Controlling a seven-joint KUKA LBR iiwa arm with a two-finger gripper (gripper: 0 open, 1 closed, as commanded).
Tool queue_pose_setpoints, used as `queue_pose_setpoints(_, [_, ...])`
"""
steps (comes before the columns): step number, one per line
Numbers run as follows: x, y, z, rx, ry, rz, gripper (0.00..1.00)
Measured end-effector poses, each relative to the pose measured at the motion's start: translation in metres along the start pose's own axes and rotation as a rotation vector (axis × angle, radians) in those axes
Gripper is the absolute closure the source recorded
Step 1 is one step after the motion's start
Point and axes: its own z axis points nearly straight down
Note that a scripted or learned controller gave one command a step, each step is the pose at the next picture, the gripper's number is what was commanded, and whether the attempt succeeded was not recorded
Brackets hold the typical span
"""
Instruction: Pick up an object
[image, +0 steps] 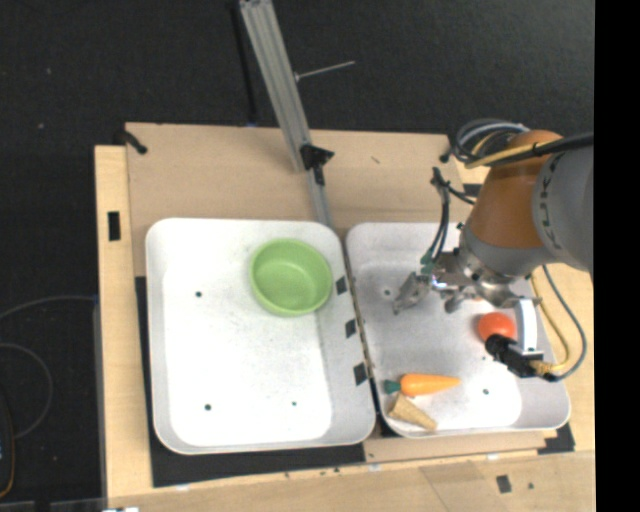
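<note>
Under the grey arm's wrist (505, 225), a round orange object (495, 326) is half hidden; gripper (425, 292) fingers spread, holding nothing.

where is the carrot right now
The carrot lies in the right bin near its front edge, just above a tan wedge and below-left of the gripper, which hangs apart from it.

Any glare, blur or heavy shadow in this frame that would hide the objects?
Camera view: even lighting, soft overall focus; the white bins look bright but not blown out. The green bowl and carrot read clearly. The end effector is small and slightly blurred, its finger state unreadable. Surroundings fall to near black.
</note>
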Motion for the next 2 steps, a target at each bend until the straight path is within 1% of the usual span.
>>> queue_pose_setpoints(1, [-0.001,0.002,-0.014,-0.008,0.000,0.005,1.00])
queue_pose_setpoints(2, [-0.012,0.003,-0.067,-0.006,0.000,0.003,1.00])
